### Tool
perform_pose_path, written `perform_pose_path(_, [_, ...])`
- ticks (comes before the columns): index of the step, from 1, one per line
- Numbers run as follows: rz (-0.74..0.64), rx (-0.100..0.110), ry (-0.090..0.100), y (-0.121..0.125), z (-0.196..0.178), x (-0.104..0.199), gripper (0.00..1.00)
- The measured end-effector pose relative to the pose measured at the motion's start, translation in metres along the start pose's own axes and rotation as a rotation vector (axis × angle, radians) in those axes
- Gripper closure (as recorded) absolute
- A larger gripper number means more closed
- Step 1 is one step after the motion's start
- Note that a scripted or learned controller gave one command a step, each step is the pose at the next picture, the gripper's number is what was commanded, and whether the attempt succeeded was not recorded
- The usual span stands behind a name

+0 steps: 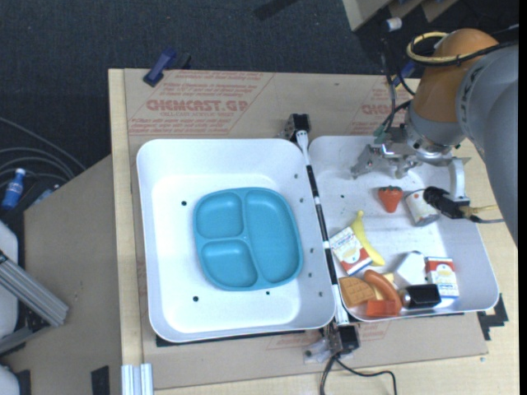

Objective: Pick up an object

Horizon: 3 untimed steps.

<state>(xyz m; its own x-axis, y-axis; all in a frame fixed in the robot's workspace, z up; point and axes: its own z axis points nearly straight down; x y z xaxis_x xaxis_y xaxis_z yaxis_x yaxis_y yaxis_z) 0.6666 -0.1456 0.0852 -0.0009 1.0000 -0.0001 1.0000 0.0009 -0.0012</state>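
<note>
My gripper [384, 168] hangs over the back of the right bin [473, 245], its grey fingers spread open with nothing between them. Just in front of it lies a small red object [390, 197], apart from the gripper. A white cylinder [420, 207] sits to the right of that. Nearer the front lie a yellow banana [367, 239], a red-and-white carton [352, 253], a sausage [382, 284], a brown cracker [354, 290], a black object [422, 295] and an orange-and-white box [444, 276].
The left bin [165, 188] holds a blue divided plate [247, 238]. The bins meet at a rim [317, 212] running front to back. A blue clip [160, 67] lies on the cardboard behind the left bin. The arm [461, 81] fills the upper right.
</note>
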Motion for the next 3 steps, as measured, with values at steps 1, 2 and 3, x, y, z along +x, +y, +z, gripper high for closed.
perform_pose_path(1, [0.001, -0.001, -0.001, 0.000, 0.000, -0.003, 0.00])
perform_pose_path(2, [0.001, -0.002, -0.001, 0.001, -0.010, -0.003, 1.00])
perform_pose_path(3, [0.001, -0.002, -0.001, 0.000, -0.010, -0.003, 0.00])
